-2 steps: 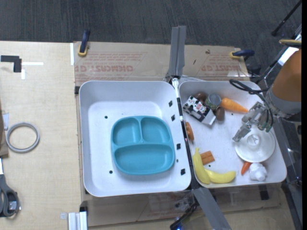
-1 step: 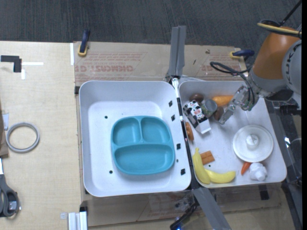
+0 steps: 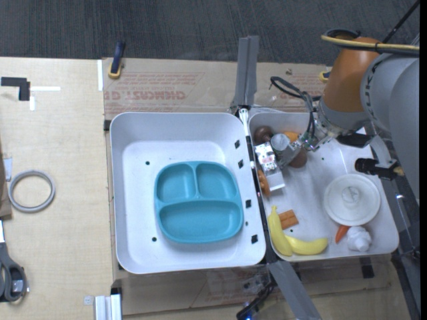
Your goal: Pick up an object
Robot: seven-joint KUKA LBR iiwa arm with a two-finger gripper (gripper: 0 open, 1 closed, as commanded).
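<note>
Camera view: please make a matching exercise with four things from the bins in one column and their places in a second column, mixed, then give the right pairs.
Things:
1. blue divided plate
2. yellow banana
3. round white lid
4. two-finger gripper

Places:
A. front edge of the right bin
B. back of the right bin, near the divider
C. middle of the left bin
D. right part of the right bin

Pairs: 1-C, 2-A, 3-D, 4-B

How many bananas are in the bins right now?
1. The banana lies along the near-left corner of the right bin, beside an orange piece. Another could be hidden under the arm.
</note>
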